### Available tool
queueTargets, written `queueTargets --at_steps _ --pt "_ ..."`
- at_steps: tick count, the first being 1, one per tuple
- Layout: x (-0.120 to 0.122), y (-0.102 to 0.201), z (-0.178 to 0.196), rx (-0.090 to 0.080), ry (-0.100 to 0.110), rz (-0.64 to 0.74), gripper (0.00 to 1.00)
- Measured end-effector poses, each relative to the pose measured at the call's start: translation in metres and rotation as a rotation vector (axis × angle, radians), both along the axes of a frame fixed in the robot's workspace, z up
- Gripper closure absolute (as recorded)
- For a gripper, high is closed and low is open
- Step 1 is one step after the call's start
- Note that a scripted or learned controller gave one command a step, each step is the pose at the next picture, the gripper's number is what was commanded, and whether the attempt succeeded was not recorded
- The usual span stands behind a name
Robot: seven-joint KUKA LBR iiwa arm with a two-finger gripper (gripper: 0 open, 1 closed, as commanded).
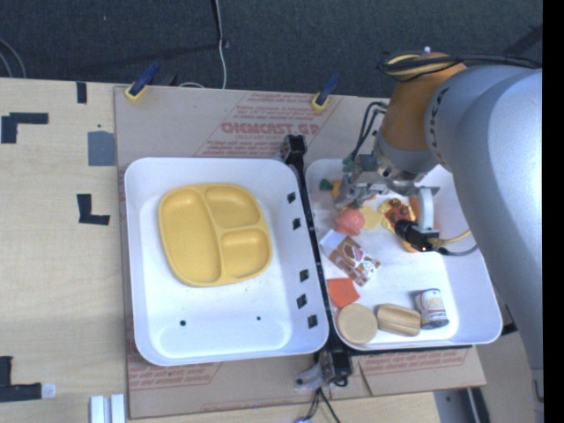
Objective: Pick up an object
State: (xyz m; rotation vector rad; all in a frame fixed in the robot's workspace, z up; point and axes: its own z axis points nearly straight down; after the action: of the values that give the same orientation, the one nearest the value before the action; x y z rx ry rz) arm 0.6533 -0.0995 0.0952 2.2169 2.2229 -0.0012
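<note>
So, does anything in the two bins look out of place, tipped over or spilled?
Nothing looks spilled or damaged. The small can in the right bin lies on its side near the front edge, beside the bread roll. The yellow divided plate in the left bin sits flat, turned a little askew to the walls.

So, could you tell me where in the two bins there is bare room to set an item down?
The left bin has the most room: a bare strip between the yellow divided plate and its near rim. In the right bin, a patch lies open between the snack packet and the small can. Its far end is crowded around the gripper and pink ball.
</note>
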Motion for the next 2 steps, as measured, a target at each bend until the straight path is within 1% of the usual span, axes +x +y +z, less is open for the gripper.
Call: queueTargets --at_steps 1,2 --pt "0.000 0.000 0.000 0.000 0.000 0.000 0.00" --pt "-0.032 0.000 -0.009 0.000 -0.002 -0.001 0.00"
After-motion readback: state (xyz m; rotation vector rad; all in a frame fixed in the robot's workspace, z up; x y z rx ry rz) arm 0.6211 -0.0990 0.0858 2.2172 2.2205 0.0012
